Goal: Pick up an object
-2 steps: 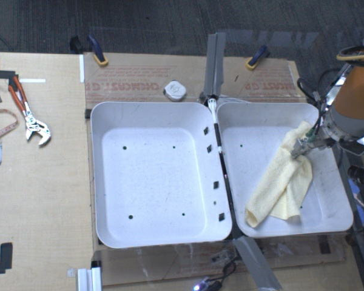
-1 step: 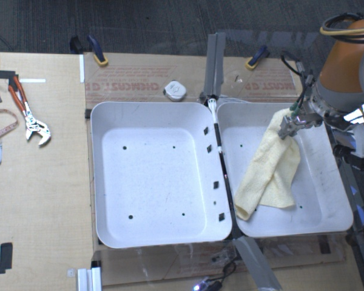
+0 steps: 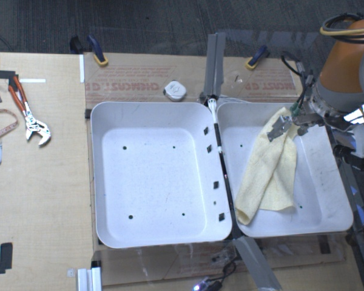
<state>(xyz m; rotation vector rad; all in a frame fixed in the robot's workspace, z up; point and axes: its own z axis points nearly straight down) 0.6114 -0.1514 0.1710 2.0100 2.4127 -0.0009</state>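
Camera view: 2 white bins on the bench [image 3: 42, 223], left bin [image 3: 155, 174] & right bin [image 3: 318, 193]. 1 pale yellow towel [image 3: 270, 174] in right bin, draped from its top end down toward the front-left corner. Gripper [image 3: 286, 126] sits at the towel's upper end, pinching a fold of cloth; towel hangs below-left of it. 1 wrench [image 3: 27, 117] on bench, far left.
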